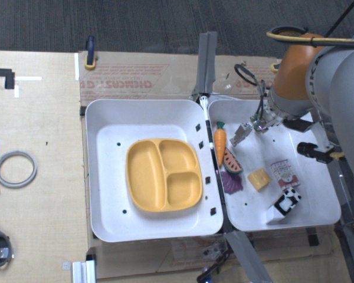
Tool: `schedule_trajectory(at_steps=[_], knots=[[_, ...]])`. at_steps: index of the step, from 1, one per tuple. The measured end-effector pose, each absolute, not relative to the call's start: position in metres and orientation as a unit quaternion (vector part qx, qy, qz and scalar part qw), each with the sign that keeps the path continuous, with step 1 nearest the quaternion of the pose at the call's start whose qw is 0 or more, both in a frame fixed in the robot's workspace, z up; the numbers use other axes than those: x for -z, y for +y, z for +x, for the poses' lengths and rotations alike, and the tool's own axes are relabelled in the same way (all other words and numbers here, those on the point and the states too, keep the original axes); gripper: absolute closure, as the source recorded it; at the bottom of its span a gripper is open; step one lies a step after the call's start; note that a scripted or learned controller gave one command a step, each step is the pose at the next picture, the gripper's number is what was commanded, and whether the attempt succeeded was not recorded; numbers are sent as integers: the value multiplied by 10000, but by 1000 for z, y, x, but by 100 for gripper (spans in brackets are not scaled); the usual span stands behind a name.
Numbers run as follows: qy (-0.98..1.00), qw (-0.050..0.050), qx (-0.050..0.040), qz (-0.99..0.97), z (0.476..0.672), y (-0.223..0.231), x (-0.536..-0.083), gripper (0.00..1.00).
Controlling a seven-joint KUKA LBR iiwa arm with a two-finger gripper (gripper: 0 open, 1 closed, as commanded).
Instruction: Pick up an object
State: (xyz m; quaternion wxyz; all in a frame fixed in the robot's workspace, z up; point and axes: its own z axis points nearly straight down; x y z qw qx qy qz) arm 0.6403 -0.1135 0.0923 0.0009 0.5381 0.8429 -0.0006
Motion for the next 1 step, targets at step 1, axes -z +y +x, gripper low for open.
schedule_trajectory(at_steps=[1], knots=[[7846,0,9,6200,591,-133,-129,0]])
